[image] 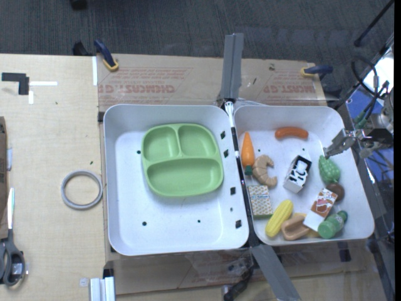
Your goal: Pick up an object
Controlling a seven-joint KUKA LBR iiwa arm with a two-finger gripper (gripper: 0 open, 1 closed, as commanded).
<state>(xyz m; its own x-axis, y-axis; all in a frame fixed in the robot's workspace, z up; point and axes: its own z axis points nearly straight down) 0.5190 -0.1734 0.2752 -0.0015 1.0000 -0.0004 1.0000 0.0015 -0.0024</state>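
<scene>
My gripper [331,149] hangs over the right rim of the right bin [313,119], its tip just above a green broccoli-like toy [329,168]; nothing shows in it. The bin holds several toy foods: an orange sausage [291,132], a carrot [247,148], a croissant [264,169], a black-and-white carton [298,172], a red-and-white carton [324,202], a corn cob [279,217], a green bottle [332,224] and a cracker box [259,199].
The left bin [125,218] carries a green divided plate [182,158]. On the bench to the left lie a tape roll [82,189] and scissors [11,256]. A grey post [232,68] stands behind the seam between the bins. Cables hang at the far right.
</scene>
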